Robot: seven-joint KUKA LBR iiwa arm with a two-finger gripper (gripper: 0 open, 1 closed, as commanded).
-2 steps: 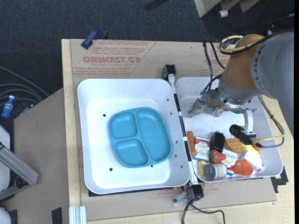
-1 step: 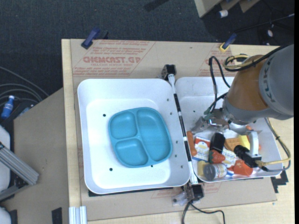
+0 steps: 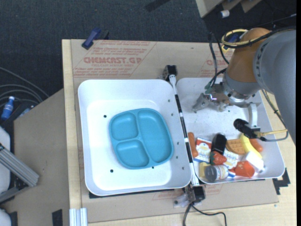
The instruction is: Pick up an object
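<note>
My gripper hangs over the far part of the right bin, above its bare white floor. Its fingers look spread apart with nothing between them, so it is open. A heap of small objects fills the near part of that bin, a little below the gripper. In the heap are a black object, a yellow piece, a red-and-white packet, a thin orange stick, a grey-capped jar and a white piece.
A blue divided plate lies in the middle of the left bin. The rims of the two bins meet in a ridge just left of the gripper. The grey arm with its orange band comes in from the upper right.
</note>
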